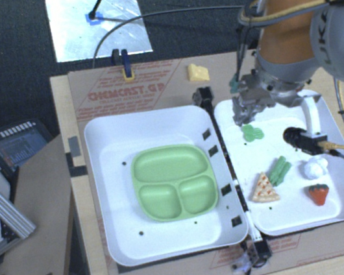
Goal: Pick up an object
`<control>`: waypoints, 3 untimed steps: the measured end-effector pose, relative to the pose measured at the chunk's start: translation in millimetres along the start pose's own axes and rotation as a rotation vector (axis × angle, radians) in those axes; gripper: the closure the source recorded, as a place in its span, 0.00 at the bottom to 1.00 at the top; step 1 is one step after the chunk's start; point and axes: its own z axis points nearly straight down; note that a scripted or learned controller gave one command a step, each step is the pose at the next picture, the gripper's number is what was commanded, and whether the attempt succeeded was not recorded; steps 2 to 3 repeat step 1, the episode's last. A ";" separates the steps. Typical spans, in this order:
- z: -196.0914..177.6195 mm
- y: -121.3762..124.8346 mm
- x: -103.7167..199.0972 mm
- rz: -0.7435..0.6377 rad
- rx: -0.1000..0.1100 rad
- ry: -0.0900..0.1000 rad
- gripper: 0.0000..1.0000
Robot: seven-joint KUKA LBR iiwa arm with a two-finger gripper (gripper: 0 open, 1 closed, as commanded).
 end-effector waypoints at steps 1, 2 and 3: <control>19.2 -6.2 55.0 0.001 0.002 -0.001 1.00; 19.2 -6.2 55.0 0.001 0.002 -0.001 1.00; 19.2 -6.2 55.0 0.001 0.002 -0.001 1.00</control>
